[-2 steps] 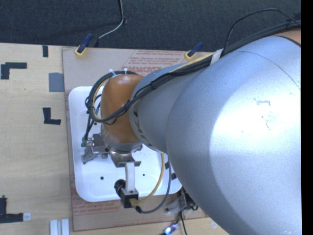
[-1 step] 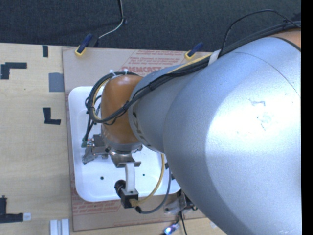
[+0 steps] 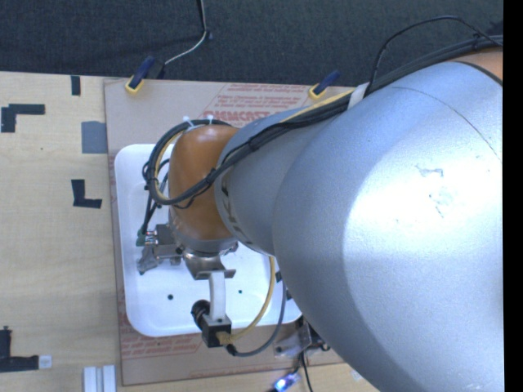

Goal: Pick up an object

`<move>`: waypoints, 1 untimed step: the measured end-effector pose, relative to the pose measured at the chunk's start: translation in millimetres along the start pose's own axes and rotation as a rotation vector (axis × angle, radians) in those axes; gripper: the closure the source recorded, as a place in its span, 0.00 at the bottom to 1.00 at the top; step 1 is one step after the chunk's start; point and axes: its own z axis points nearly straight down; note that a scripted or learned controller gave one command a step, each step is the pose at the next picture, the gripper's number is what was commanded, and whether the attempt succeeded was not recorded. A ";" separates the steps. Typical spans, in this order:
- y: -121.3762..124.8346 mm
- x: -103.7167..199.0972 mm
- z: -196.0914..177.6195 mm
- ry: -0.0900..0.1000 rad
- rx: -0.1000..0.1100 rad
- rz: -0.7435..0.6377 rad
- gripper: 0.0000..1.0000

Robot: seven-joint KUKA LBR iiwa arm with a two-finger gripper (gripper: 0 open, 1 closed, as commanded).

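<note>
Hovering above the white bin (image 3: 135, 168) beneath it, the gripper (image 3: 157, 253), open or closed I cannot tell, likely next needs lowering onto an object.

counter (image 3: 49, 260): pale wood | lying flat on it: brown board (image 3: 270, 109) with red print | at the board's far edge: yellow clamp (image 3: 137, 76) and blue clamp (image 3: 325, 82) | on the board: white bin (image 3: 131, 178) | on bare counter left of the board: grey patch (image 3: 94, 135), black L-shaped mark (image 3: 82, 194) below it
</note>
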 end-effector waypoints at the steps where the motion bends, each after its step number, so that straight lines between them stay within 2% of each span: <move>1: 0.0 0.0 0.0 0.000 0.000 0.000 0.00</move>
